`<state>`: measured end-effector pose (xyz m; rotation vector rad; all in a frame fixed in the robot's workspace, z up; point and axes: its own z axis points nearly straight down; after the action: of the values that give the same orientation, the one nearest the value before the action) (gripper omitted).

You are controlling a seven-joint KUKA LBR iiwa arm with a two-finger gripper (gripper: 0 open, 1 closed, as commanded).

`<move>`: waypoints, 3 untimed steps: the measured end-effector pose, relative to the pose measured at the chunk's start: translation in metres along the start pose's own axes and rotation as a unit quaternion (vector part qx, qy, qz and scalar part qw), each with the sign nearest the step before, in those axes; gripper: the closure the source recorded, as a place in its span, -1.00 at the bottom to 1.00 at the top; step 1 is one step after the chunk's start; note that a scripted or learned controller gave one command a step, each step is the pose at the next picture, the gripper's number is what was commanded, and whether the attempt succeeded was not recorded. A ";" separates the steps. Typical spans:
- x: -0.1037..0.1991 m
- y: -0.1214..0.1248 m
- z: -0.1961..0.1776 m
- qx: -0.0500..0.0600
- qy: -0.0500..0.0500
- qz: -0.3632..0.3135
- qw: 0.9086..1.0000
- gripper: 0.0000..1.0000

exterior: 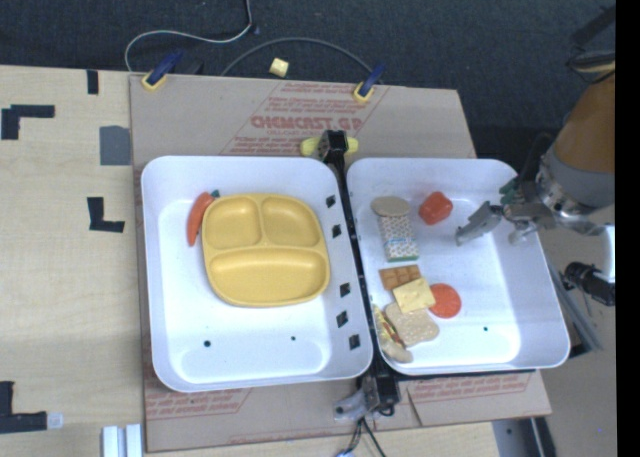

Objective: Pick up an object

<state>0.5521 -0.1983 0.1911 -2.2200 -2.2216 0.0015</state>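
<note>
**Desk:** Camera view, from above the tabletop [60, 245]: where does the tool [478, 227] stand?

**Caption:** Over the right bin [520, 330], near its right wall and toward the far corner. The arm [585, 160] reaches in across that wall. Two dark fingers [470, 231] point left, toward the bin's middle, spread apart with nothing between them.

**Desk:** And the thing to be picked?

**Caption:** Nearest is a red piece [435, 208] by the bin's far edge, lying just left of the fingertips and a little farther back. It is roundish, with no long axis to line up on, and bare white floor separates it from its neighbours.

**Desk:** Other candidates?

**Caption:** A speckled packet [399, 233] lies along the divider side, its long axis running far to near. Nearer the front edge sit a brown waffle [398, 276], a yellow cheese slice [413, 295], a red disc [445, 301] and crackers [408, 330], several of them touching or overlapping. The left bin [170, 325] holds a yellow tray [265, 248] with a carrot [198, 217] at its left side, well apart from the tool.

**Desk:** So the move turns on what?

**Caption:** Likely a short shift left and back, then a descent onto the red piece.
</note>
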 end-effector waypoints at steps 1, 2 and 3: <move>0.031 0.044 0.108 -0.002 -0.001 -0.002 1.000 -1.00; 0.095 0.122 0.101 -0.007 -0.002 -0.003 1.000 -1.00; 0.093 0.117 0.095 -0.001 -0.002 -0.001 1.000 1.00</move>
<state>0.6689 -0.1051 0.0956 -2.2203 -2.2275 0.0022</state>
